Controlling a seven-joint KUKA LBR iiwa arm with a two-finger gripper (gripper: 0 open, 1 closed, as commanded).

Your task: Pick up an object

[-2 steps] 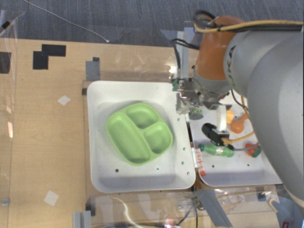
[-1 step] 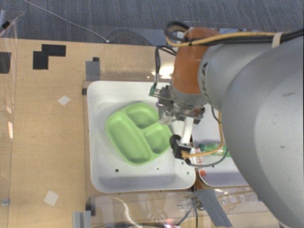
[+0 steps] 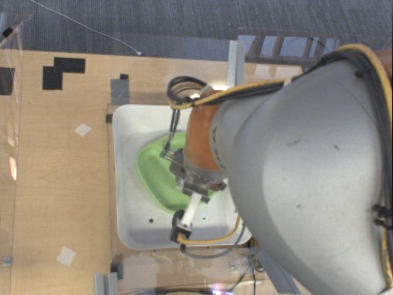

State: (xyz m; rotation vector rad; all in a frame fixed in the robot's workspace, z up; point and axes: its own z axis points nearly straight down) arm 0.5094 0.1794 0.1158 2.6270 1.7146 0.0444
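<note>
Lying on the floor of the white bin (image 3: 132, 217), the green object (image 3: 152, 171) is a smooth, rounded, bright green shape near the bin's middle; its right part is covered by the arm. The claw (image 3: 182, 165) sits over the green object's right edge, tucked under the wrist, so it cannot be told whether it is open or closed, or whether it has hold of anything. The arm (image 3: 295, 177), grey with an orange band (image 3: 199, 137), enters from the right and covers the bin's right side. The bin rests on a pale wooden table (image 3: 55, 183). A grey bracket (image 3: 120, 90) stands at the bin's far left corner. A black L-shaped patch (image 3: 61, 72) lies on the table at far left. Two small pale squares (image 3: 83, 129) lie left of the bin, one farther and one nearer. Dark grey carpet (image 3: 184, 11) runs beyond the table's far edge.
</note>
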